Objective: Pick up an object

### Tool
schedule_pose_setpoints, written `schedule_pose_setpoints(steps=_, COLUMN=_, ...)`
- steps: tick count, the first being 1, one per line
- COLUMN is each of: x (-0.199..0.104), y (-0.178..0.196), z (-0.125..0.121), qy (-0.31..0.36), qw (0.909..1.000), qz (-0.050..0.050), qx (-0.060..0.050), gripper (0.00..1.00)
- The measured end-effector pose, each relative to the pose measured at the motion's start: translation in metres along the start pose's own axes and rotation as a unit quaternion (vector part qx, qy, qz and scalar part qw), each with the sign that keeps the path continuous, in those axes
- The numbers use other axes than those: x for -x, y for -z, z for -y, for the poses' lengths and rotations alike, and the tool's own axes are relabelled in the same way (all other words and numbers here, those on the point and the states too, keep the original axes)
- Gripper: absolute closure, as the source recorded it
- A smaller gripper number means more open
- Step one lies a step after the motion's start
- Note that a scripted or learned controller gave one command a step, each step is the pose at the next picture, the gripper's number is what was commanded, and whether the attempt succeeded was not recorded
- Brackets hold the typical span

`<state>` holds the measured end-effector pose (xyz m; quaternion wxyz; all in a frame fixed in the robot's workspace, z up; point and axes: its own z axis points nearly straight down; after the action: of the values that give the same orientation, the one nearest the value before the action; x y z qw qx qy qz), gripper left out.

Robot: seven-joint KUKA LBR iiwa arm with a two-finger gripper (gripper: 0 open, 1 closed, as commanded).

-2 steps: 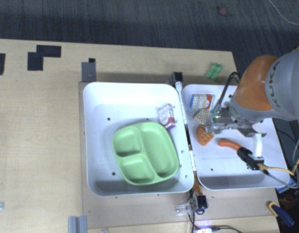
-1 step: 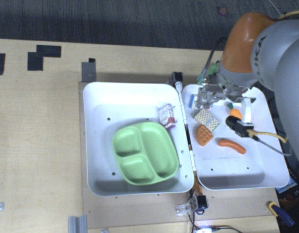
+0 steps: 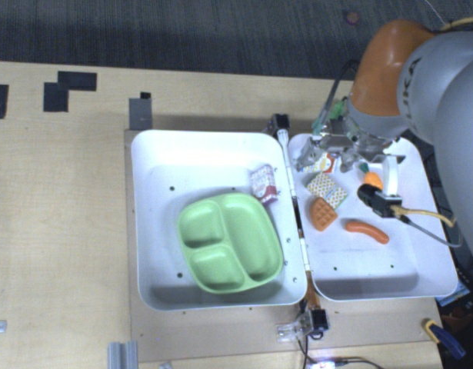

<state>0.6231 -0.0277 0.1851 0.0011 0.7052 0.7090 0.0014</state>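
My gripper point(image 3: 334, 154) hangs over the far left part of the right bin point(image 3: 405, 271), under the arm's orange band. Just below it lies a checkered packet point(image 3: 328, 190), with an orange waffle piece point(image 3: 322, 214) in front of that. An orange-red sausage point(image 3: 367, 231) lies toward the bin's middle. A small orange item point(image 3: 372, 180) sits to the gripper's right, partly hidden by the wrist. I see nothing held in the gripper.
The left bin point(image 3: 155, 206) holds a green divided plate point(image 3: 230, 241) and a small red-and-white wrapper point(image 3: 263, 183) near the shared wall. A black part with a yellow cable point(image 3: 421, 215) reaches across the right bin. The grey arm covers the bin's far right corner.
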Motion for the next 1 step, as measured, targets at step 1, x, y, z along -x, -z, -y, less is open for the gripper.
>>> schedule_pose_setpoints(steps=1, x=0.0000, y=0.0000, z=0.0000, qy=0.000, qw=1.0000, qz=0.000, qx=0.000, gripper=0.00)
